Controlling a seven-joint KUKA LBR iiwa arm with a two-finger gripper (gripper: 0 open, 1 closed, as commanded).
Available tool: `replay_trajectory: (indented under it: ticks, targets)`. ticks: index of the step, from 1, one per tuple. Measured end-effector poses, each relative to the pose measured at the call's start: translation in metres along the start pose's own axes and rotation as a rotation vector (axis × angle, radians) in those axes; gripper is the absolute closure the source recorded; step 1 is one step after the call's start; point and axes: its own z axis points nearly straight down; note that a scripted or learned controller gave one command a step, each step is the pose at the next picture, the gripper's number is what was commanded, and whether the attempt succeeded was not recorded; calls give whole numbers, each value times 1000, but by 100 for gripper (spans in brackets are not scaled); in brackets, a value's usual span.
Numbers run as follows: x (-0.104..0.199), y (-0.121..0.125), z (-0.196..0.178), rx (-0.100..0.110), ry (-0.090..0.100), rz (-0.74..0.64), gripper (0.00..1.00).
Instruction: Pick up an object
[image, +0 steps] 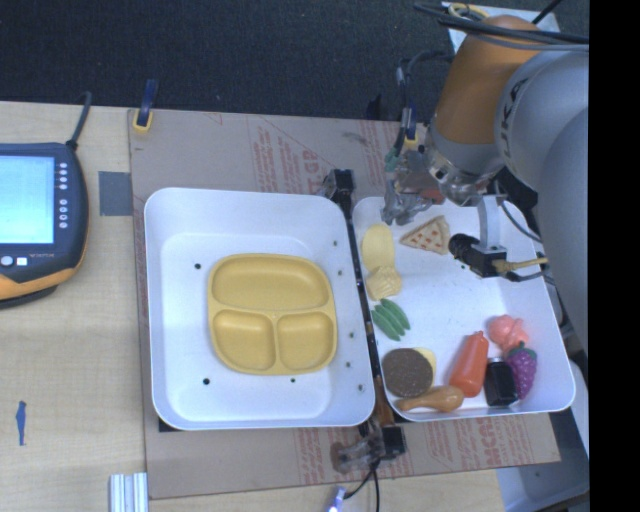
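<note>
**A:** Camera view first: where is the end effector (403, 205)?

**B:** Over the far left corner of the right bin (560, 385), reaching in from the right under the grey arm (540, 110) with its orange band. It sits low near the bin's rim, just beside a pale yellow piece (377, 246) and a wedge-shaped slice (427, 236).

**A:** Is it wide, narrow, or holding something?

**B:** I cannot tell. The fingers are dark and blurred against the bin corner, and nothing can be seen between them.

**A:** Where are the things it could pick?

**B:** All in the right bin. Below the pale yellow piece lies a small yellow corn-like item (384, 284), then a green pod (391, 318). Toward the near edge there is a round brown patty (407, 371) with a tan drumstick (433, 401) touching its near side. To the right stand an orange-red bottle shape (469, 363), a black block (499, 383), a purple grape bunch (521, 366) and a pink piece (507, 329), all close together.

**A:** And the left bin?

**B:** The left bin (170, 300) holds a yellow divided tray (272, 312) with three compartments, lying flat in the middle.

**A:** Anything else on the desk (70, 400)?

**B:** A handheld control pendant (40, 215) with a lit screen at the far left, and brown cardboard (250, 150) under both bins.
</note>
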Motion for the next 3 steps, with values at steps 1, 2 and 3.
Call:
replay_trajectory:
  ticks: [1,2,3]
  targets:
    - [0,0,-10,2,0,-4,100]
    - [70,-42,-47,2,2,-2,100]
    - [70,-42,-46,2,1,-2,0]
